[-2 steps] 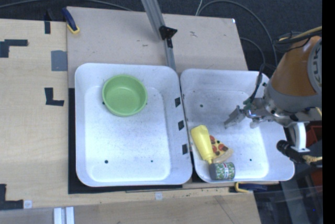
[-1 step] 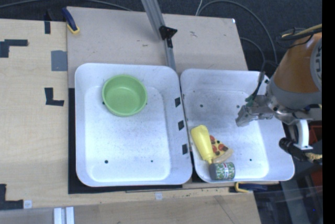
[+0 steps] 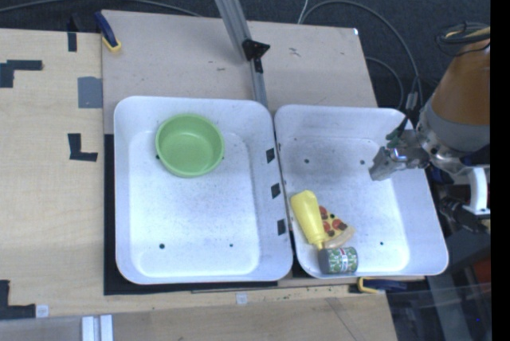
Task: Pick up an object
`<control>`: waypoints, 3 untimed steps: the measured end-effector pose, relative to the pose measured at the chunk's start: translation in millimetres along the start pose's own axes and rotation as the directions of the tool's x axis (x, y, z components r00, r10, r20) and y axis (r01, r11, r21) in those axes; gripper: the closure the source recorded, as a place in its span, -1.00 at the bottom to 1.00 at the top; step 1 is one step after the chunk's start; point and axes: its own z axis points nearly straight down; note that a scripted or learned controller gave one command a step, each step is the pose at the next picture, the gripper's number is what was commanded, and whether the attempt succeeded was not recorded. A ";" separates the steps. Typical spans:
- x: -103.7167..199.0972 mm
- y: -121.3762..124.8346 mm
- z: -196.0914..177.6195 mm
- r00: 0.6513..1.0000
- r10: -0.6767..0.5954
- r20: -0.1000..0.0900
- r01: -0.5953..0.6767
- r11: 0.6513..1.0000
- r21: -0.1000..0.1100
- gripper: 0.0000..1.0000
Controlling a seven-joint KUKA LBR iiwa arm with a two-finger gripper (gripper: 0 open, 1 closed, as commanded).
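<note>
A green bowl (image 3: 190, 144) rests in the upper left of the left bin (image 3: 135, 252). In the right bin (image 3: 414, 248), near its front edge, lie a yellow bottle (image 3: 307, 218), a pizza-slice toy (image 3: 338, 226) beside it, and a small green can (image 3: 340, 260) just below them. My gripper (image 3: 386, 164) hangs over the right bin's upper right part, well to the right of and above those three things. Nothing is seen between its fingers.
A grey pole (image 3: 231, 5) slants down from the top to the seam between the bins. Cables (image 3: 351, 21) loop over the bench behind the right bin. The arm's orange band (image 3: 466, 88) stands at the right.
</note>
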 end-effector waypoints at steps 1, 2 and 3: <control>3.2 -0.9 -42.9 1.000 -0.001 0.000 0.001 1.000 0.000 1.00; 3.3 0.3 -89.6 1.000 -0.001 0.000 0.001 1.000 -0.001 1.00; 53.5 12.6 -86.7 1.000 -0.005 -0.002 0.005 1.000 0.004 1.00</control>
